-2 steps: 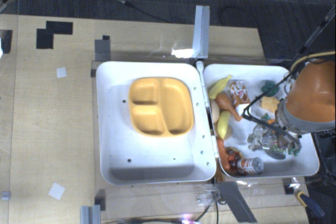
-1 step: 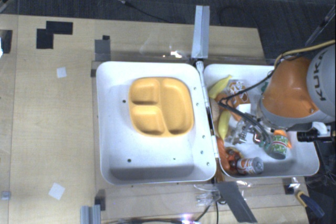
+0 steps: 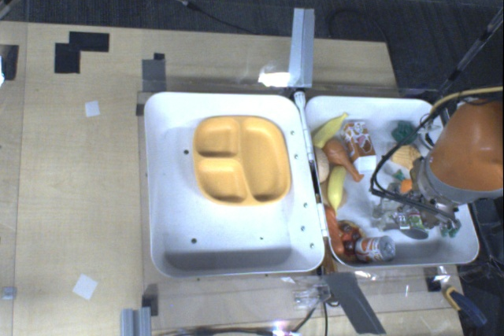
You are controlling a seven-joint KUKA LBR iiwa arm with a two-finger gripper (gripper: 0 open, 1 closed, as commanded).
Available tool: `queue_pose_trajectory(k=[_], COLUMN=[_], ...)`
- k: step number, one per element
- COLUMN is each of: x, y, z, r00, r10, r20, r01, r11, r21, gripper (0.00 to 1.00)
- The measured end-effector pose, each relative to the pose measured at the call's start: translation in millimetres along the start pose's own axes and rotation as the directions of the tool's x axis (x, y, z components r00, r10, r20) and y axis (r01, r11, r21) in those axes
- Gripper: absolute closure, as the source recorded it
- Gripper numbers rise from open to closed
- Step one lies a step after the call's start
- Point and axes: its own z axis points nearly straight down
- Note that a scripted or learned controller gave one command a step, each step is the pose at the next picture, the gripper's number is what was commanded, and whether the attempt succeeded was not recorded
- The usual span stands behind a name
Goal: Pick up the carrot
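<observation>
I see the carrot [image 3: 344, 156] lying slantwise left of my gripper [image 3: 409, 218]; its grip state I cannot tell

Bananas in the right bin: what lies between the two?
A brown drumstick-shaped toy lies between the upper banana and the lower banana, seen in the camera view.

A yellow three-compartment plastic tray [image 3: 239, 159] is lying in the left shallow white bin [image 3: 169, 193]; the right shallow white bin [image 3: 461, 248] is sitting just beside it.
</observation>
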Motion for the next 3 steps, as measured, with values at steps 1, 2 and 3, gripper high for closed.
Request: queue_pose_trajectory(k=[1, 2, 3], x=[-12, -6, -20], y=[38, 8, 39], z=[-70, -1, 0], r00=[0.979, 0.998, 0.919], r10=[0.203, 0.055, 0.394], r20=[-0.008, -0.009, -0.003], r01=[-0.203, -0.055, -0.394], r11=[0.979, 0.998, 0.919], r21=[-0.004, -0.005, -0.001], gripper=[1.00, 1.00, 1.00])
